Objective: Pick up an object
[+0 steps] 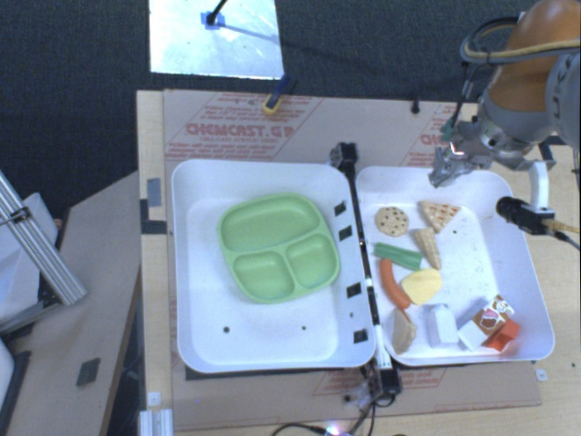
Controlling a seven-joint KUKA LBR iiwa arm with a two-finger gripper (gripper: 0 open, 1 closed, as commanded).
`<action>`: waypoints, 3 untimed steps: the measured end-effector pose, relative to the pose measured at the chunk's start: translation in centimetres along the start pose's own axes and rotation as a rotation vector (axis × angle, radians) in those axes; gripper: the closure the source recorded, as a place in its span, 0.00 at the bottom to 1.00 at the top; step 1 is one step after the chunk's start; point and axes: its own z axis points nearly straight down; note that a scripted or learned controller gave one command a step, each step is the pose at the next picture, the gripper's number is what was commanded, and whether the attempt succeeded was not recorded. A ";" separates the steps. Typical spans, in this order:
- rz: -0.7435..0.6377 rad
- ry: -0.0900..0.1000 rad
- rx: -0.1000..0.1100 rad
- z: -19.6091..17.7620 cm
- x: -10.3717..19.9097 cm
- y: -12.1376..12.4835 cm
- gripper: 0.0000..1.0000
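Note:
My gripper [445, 173] hangs over the far edge of the right bin [526, 271], just above and slightly right of a tan triangular wedge [439, 214]. Nothing shows in its grasp. Below it in that bin lie a round cookie [391, 220], a pale cone [428, 247], a green bean pod [398, 255], an orange sausage shape [393, 283] and a yellow lump [421, 286]. Nearer the front are a beige piece [403, 331], a white block [442, 324] and a small red and white carton [491, 324].
The left bin [200, 325] holds a green divided plate [278, 247]. A black divider with clips [359, 252] runs between the bins. The arm's orange-banded wrist [536, 53] stands over the back right corner. Cardboard lies under both bins.

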 end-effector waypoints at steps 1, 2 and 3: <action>-0.002 0.001 0.003 -1.0 5.0 -2.3 1.00; -0.003 0.003 0.005 -0.9 10.4 -4.6 1.00; 0.000 0.001 0.006 -0.3 12.5 -6.9 1.00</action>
